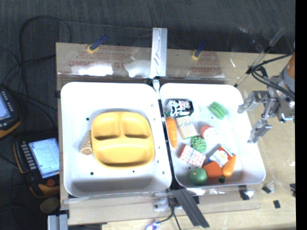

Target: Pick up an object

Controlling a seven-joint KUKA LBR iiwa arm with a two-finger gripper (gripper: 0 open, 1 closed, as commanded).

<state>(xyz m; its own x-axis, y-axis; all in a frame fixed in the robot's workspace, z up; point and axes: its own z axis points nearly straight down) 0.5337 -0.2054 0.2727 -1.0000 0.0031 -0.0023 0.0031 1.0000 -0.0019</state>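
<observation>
Camera view: bench with two white bins side by side, seen from above.
Gripper [255, 120]: at the right edge of the frame, over the right bin's [245, 150] outer rim; fingers spread apart, nothing between them.
Left bin [72, 128]: yellow divided tray [123, 138], with a tan cone-like piece [86, 144] touching its left side.
Right bin contents: black-and-white carton [179, 107] upper left, green pod [218, 110] upper middle, long carrot [171, 132] along the left wall, green ball [197, 176] and small carrot [229, 165] near the bottom.
</observation>
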